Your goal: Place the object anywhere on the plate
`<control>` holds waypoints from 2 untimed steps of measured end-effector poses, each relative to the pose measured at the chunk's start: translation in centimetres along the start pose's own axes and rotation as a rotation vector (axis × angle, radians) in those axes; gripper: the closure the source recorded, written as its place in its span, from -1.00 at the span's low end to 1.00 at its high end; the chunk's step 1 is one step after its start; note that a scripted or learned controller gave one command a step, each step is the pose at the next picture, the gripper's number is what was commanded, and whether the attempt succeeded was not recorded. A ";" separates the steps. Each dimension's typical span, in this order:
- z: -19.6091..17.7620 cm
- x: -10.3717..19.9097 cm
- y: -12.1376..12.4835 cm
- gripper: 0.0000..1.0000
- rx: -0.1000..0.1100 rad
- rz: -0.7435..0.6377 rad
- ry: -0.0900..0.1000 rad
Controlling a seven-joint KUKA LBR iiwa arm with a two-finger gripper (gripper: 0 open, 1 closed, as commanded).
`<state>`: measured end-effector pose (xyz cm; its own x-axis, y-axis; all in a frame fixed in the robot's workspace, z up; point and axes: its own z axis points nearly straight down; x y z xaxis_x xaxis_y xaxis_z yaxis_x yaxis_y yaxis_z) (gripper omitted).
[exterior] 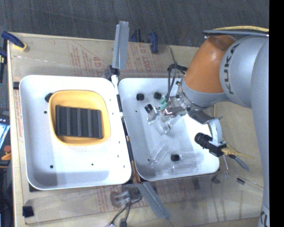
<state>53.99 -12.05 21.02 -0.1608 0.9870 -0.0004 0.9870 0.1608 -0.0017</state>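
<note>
A yellow plate (78, 96) lies in the left white bin (38, 169). A dark grey ribbed block (79, 121) rests flat on the plate's middle. My gripper (161, 118) hangs low over the middle of the right bin (132, 126), well to the right of the plate and block. Nothing of the block is near it. The arm's orange band (203, 72) and grey wrist cover the bin's far right corner.
Small black pieces (140, 97) (157, 96) (175, 157) lie in the right bin, and clear plastic items (159, 154) lie near its front. A black camera mount (206, 142) sticks out at the bin's right edge. Clamps and cables ring the wooden bench.
</note>
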 end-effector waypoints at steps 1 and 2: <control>-5.8 4.6 6.4 1.00 0.001 -0.086 0.001; -6.1 13.5 10.2 1.00 -0.001 -0.343 0.000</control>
<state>61.85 2.88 27.06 -0.4830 0.8756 0.0000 0.8756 0.4830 -0.0003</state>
